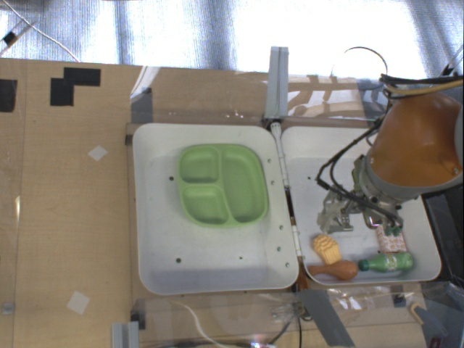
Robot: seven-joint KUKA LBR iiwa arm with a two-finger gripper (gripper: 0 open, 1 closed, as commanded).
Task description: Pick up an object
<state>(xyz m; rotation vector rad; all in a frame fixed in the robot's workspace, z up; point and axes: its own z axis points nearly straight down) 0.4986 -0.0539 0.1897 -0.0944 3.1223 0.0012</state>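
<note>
With the jaws (338, 220) low in the right bin (304, 151), their spread hard to tell, they may bump the crowded corn (327, 248), drumstick (333, 270) or bottle (386, 264).

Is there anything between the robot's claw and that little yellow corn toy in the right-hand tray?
Nothing visible lies between them. The gripper hangs over the right bin, just above the yellow corn toy in the picture. The drumstick, green bottle and small pink-labelled item lie off to the side.
</note>
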